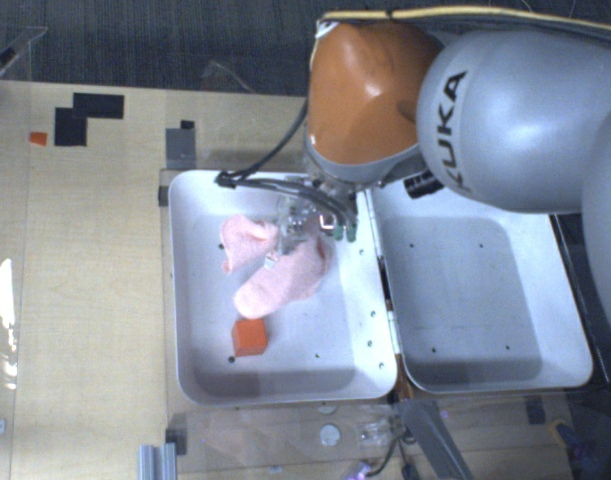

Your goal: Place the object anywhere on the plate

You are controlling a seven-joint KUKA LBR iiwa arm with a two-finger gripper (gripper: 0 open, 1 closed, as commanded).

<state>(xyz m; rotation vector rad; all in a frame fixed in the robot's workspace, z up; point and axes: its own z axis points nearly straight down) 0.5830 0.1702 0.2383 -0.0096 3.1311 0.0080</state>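
A small orange block (250, 338) lies in the left bin (190, 298), near its front left part. Just behind the block sits a pink plate (282, 283), seen at a slant. A second, smaller pink piece (241, 240) lies behind it, toward the bin's back left. My gripper (299, 226) hangs over the back edge of the pink plate, between the two pink pieces, and is well apart from the orange block. The wrist and cabling hide part of the plate's far rim.
The right bin (485, 298) stands beside the left one, separated by a narrow ridge. The big grey and orange arm (455, 98) overhangs the back of both bins. Black markers (83, 116) sit on the wooden bench at the far left.
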